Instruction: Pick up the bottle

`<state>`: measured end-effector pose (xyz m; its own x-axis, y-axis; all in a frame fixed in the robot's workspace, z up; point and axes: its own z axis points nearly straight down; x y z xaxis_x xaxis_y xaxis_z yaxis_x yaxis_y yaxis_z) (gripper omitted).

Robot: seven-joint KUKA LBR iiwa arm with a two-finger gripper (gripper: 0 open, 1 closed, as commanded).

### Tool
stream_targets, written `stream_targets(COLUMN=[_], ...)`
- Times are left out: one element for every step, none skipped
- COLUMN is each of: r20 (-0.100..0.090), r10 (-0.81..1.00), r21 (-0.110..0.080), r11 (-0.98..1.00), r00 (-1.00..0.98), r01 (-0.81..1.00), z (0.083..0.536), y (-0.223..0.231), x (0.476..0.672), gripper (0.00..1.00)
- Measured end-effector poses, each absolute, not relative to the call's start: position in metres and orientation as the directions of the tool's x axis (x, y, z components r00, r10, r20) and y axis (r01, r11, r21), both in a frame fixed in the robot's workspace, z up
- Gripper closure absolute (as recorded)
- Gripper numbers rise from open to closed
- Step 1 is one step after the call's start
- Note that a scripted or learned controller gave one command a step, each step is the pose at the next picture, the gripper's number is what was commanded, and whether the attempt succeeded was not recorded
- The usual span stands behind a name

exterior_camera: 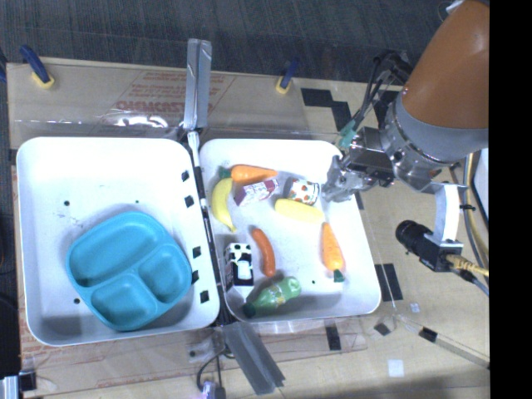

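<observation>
Hovering over the right white bin's (359, 223) far-right corner, metal gripper (337, 185) fingers can't tell; green plastic bottle (272, 295) lies near edge, label unreadable.

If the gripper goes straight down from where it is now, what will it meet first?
Probably the small red-and-white carton or the yellow lemon-like fruit, since the gripper hangs over the right bin's upper right part. Depth is unclear. The green bottle lies far off, at the near wall.

Fixed overhead camera — slanted over both bins (50, 152).
</observation>
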<state>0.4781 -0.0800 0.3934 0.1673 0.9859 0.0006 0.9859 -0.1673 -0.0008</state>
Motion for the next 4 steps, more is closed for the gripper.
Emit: stream_targets(r20=[0.000, 0.000, 0.000, 0.000], r10=[1.000, 0.999, 0.999, 0.996], r21=[-0.002, -0.006, -0.001, -0.005], r11=[-0.006, -0.035, -0.048, 0.085], r00=[0.006, 0.035, 0.048, -0.085], r01=[1.000, 0.999, 0.999, 0.996], z=[0.427, 0.281, 0.374, 0.244], y=[-0.109, -0.077, -0.116, -0.068], x=[0.574, 0.631, 0.594, 0.528], gripper=[1.00, 1.00, 1.00, 1.00])
